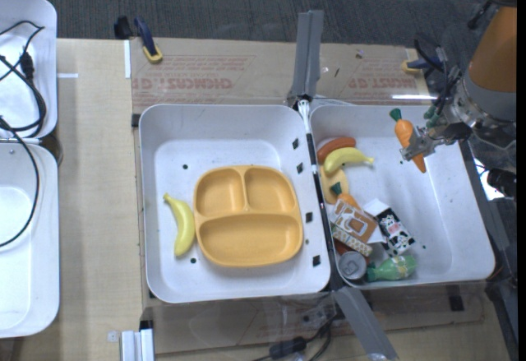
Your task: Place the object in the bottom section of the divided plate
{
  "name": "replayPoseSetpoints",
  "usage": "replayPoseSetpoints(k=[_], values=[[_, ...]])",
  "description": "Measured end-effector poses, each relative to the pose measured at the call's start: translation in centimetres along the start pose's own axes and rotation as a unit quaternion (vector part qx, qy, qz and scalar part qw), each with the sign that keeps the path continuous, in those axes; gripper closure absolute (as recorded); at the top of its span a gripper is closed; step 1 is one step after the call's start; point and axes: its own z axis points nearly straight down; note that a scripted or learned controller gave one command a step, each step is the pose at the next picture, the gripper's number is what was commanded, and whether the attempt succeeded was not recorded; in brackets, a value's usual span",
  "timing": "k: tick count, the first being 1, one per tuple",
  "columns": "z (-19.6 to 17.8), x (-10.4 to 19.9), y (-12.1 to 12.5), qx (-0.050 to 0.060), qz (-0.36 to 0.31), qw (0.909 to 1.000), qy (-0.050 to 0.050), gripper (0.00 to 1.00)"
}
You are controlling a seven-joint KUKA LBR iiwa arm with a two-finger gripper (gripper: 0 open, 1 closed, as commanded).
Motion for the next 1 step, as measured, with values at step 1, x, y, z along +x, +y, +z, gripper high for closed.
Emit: replayPoseSetpoints(k=[1], values=[[4.27,8.98,-4.1,0.001,-0.048,0.9989,0.001,1.0]])
